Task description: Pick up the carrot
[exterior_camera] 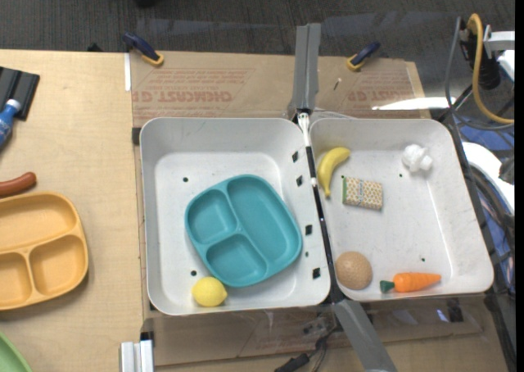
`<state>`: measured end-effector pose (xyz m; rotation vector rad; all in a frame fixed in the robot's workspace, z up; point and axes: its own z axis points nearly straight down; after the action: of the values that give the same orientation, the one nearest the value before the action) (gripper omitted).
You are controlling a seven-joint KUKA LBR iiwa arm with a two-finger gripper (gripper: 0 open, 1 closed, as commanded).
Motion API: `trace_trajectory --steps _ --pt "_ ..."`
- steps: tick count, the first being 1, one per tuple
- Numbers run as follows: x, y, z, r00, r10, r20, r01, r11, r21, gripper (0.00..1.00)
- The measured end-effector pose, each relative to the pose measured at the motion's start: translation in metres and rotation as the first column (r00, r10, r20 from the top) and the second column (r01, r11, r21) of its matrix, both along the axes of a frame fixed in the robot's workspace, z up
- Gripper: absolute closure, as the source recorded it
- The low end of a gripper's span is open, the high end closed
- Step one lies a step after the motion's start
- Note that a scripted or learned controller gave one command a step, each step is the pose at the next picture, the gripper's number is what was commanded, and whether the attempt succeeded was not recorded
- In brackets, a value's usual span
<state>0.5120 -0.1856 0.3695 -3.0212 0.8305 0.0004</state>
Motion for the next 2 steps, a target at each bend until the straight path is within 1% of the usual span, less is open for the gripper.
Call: trace_trajectory --steps 1,2 --pt "0.031 0.006 -0.167 0.990 -0.140 -0.007 0.140 0.990 -0.002 1.00" --pt "0.104 -0.002 -0.066 0.944 0.330 0.004 -0.330 0.944 -0.003 1.00"
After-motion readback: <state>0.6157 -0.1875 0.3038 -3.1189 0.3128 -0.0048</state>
